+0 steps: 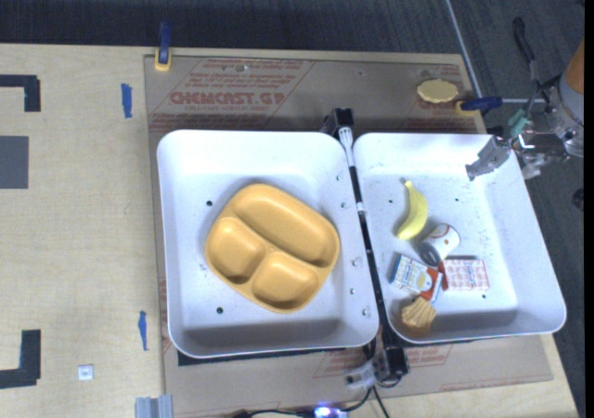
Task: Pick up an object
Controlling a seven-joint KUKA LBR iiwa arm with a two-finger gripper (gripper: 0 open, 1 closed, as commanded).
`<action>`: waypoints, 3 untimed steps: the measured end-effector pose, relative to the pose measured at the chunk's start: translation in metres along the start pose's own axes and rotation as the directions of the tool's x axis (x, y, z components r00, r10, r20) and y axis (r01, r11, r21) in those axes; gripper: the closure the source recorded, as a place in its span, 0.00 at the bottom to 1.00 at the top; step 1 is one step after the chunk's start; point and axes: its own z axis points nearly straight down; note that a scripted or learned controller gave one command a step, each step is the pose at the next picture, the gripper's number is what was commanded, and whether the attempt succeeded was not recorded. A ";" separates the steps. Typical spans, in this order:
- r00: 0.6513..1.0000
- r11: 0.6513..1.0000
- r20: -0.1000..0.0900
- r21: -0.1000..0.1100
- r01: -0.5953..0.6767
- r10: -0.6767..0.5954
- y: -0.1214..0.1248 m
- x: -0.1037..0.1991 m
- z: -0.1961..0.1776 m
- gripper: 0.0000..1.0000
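Tray (271,246) in left bin (181,165); banana (414,213) in right bin (529,249); gripper (506,151) state unclear.

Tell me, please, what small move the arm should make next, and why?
Probably shift the gripper leftward and down over the banana. It hovers at the right bin's upper right rim holding nothing, while the banana lies apart from the clustered packets.

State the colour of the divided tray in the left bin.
The divided tray is yellow-orange, seen plainly in the camera view.
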 end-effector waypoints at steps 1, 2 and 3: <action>1.000 1.000 0.000 0.001 -0.001 0.001 -0.040 0.017 0.132 0.00; 1.000 1.000 0.000 -0.001 -0.001 0.001 -0.099 0.031 0.158 0.00; 1.000 1.000 0.003 -0.009 -0.002 0.002 -0.096 0.031 0.147 1.00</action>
